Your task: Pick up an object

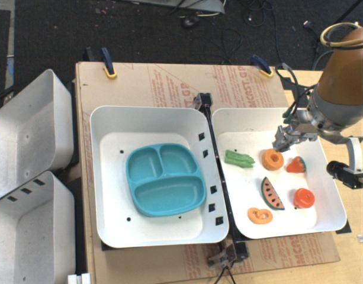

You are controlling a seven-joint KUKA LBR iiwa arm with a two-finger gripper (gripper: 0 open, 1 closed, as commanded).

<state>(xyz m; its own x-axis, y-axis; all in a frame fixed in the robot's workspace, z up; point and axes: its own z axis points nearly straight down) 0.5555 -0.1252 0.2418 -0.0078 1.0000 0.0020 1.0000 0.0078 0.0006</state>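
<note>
Camera view: the gripper [283, 142] is seen low in the right bin [332, 185], just beside the orange ring [273, 160], finger spacing not discernible, and a miss is judged likely if the ring is nudged toward the strawberry [296, 165].

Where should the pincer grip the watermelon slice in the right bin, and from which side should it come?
Probably across the narrow width of the watermelon slice, near its middle, coming straight down from above. It lies flat and long on the right bin floor, with free space on both long edges, so the pincer fingers could fit beside it.
</note>
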